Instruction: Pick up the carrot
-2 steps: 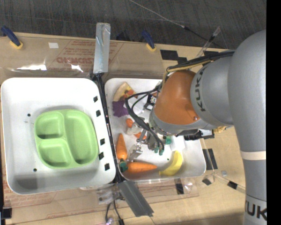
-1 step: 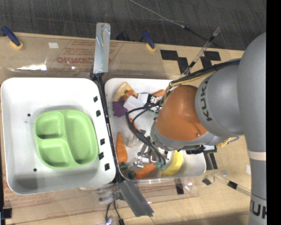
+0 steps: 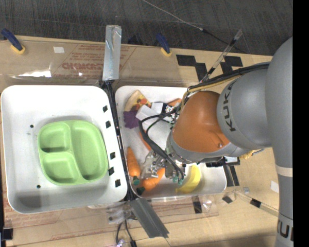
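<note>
The carrot point(image 3: 132, 161) is seen lying in the right bin point(image 3: 216, 185), close against that bin's left wall and towards its near corner, long axis running roughly along the wall. Its green stub end appears to point towards the near edge. A second orange piece point(image 3: 152, 181) is noted just beside it, at the near wall; whether this is another carrot or a different toy food cannot be told.

The gripper point(image 3: 162, 168) is positioned low over the near part of the same bin, just to the right of the carrot. Nothing is visibly pinched by it. Whether it is spread or pressed together cannot be told, since the metal parts are blurred and partly covered by the orange wrist band point(image 3: 198, 125) and cables.

Other items are recorded in the right bin: a yellow banana-like item point(image 3: 191, 179) beside the gripper, a purple piece point(image 3: 130, 119) and a slice-shaped item point(image 3: 137, 99) near the far wall. The left bin point(image 3: 10, 117) carries a green divided plate point(image 3: 72, 151). Both bins rest on the table point(image 3: 36, 55).

Step judged in hand: approach, with the grasp not yet made. The next move is judged to call for a small shift towards the left wall, alignment across the carrot's narrow width, then closing and lifting. The wall's nearness is flagged as a risk to one-sided contact.
</note>
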Robot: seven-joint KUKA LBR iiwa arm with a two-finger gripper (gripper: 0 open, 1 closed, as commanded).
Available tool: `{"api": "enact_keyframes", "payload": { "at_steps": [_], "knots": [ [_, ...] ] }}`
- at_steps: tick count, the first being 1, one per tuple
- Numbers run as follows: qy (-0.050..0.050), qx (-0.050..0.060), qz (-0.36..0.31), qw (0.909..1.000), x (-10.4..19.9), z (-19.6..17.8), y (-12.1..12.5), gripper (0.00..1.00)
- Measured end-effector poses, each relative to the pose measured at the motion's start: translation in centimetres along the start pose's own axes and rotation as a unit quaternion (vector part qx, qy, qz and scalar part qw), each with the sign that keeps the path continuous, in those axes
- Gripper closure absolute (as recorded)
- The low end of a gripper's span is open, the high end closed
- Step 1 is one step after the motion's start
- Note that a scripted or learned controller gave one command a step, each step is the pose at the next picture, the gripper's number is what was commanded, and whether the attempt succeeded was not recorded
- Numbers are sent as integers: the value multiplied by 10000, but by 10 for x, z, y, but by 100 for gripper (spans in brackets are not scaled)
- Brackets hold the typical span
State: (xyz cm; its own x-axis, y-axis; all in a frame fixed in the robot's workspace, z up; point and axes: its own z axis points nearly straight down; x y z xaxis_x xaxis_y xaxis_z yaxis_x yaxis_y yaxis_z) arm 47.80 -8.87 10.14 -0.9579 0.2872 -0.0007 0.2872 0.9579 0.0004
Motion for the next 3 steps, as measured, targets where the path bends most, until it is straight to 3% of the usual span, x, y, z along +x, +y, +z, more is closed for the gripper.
{"api": "enact_keyframes", "payload": {
  "at_steps": [1,2,3],
  "knots": [
    [-36,-14,-557,9984,21,-93,74,100],
    [-30,-1,-2280,9736,25,-178,84,100],
    [7,-3,-4102,9120,17,-142,128,100]
  ]
}}
